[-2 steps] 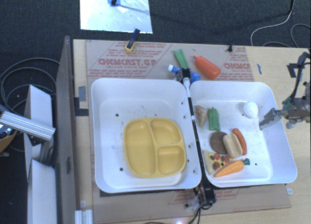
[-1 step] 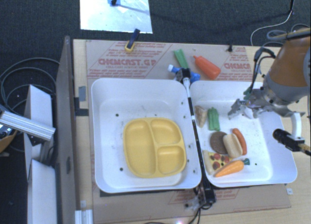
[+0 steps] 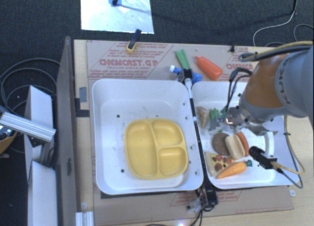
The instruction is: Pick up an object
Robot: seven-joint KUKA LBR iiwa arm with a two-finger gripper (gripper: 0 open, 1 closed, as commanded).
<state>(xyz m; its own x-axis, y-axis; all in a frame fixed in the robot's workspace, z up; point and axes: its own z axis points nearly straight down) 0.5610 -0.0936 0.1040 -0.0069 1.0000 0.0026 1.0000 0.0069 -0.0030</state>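
Arm (image 3: 294, 80): fat, round and grey
Band (image 3: 260, 80): orange, above the wrist
Cables (image 3: 234, 80): thin, black, looping by the orange band

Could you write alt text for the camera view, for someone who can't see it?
A grey and orange robot arm reaches over the right white bin, which holds toy food including a carrot. The left bin holds a yellow divided tray.

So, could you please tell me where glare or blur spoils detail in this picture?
Camera view: the pale sheet on the floor is washed out by glare; the white bins' rims are bright but legible; the arm looks soft-edged, and the small items by the carrot are hard to tell apart.
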